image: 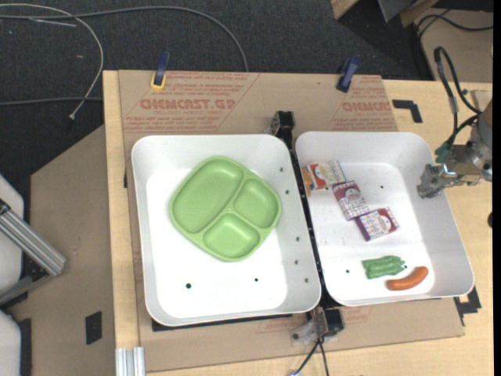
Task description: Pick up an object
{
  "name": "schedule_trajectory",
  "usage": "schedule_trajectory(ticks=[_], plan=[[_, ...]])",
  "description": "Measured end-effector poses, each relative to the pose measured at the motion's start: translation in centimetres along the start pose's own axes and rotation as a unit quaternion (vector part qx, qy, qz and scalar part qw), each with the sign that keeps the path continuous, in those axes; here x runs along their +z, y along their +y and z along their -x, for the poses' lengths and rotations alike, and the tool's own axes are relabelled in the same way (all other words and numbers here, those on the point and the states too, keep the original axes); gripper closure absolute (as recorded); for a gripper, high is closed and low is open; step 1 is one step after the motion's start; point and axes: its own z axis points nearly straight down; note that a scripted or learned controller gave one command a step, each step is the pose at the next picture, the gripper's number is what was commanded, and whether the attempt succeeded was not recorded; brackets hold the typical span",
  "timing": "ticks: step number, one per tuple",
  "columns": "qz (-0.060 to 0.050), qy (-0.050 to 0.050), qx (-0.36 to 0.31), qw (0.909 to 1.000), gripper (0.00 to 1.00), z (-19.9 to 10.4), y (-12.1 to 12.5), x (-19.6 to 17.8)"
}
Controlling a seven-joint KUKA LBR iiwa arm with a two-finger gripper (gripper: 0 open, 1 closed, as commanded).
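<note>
Dark carpet surrounds a cardboard-covered bench (pixel 235 104) bearing two white bins. Left bin (pixel 156 171): one green divided plate (pixel 225 207). Right bin (pixel 438 233): three snack packets (pixel 350 200), one green pepper (pixel 383 266), one orange carrot (pixel 407 279).

Gripper (pixel 435 180) sits at the right bin's far right rim, carrying nothing; whether it is spread or closed, cannot tell.

Judged step: approach, no pick yet. Next move calls for travelling inward over one item, then descending onto it.

The grey metal two-finger gripper (pixel 435 180) is hanging at the view's right side, its arm reaching in from the right (finger state too small to judge).
</note>
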Motion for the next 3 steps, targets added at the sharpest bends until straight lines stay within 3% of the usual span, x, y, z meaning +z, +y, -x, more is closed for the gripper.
schedule_trajectory(ticks=[1, 3], plan=[[-0.001, 0.0, 0.0, 1.0, 1.0, 0.0, 0.2, -4.0], [-0.006, 0.003, -0.001, 1.0, 1.0, -9.6, -1.5, -1.6]])
